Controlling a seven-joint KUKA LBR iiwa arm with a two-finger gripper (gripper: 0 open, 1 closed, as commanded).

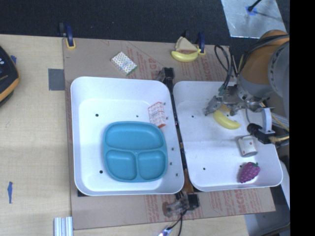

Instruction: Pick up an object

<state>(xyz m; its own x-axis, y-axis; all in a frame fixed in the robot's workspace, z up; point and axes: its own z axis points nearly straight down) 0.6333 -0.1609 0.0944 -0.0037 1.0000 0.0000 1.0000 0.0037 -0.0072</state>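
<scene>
The table (34,132) spreads across the frame, pale wood with a brown board laid over its middle, and on that board sit the two white bins. The left bin (88,90) holds a blue divided tray (135,150) at its centre and a small red-and-white packet (157,114) against its right wall. The right bin (197,132) is where the work is — the arm (263,65) comes in from the upper right of the frame, grey with its orange band, and bends down over the bin's upper part.

The claw (224,104) hangs low there, its metal fingers reaching toward the yellow banana (226,120), which lies flat on the bin floor just below and to the right of the fingertips. Whether the fingers are spread or pressed together I cannot tell; the linkage is too tangled at this size. The banana looks to be resting on the bin, not lifted, and I see nothing between the fingers.

Lower in the same bin lie a small grey block (246,145) and, near the bottom right corner, a purple bunch of grapes (249,172). Outside the bins, at the top of the frame, sit a second yellow banana-like toy (185,53) and a small patterned square (123,62).

So, as I judge it, the approach is made but the pick is not — closing on something and raising it clear is all left to do.
</scene>
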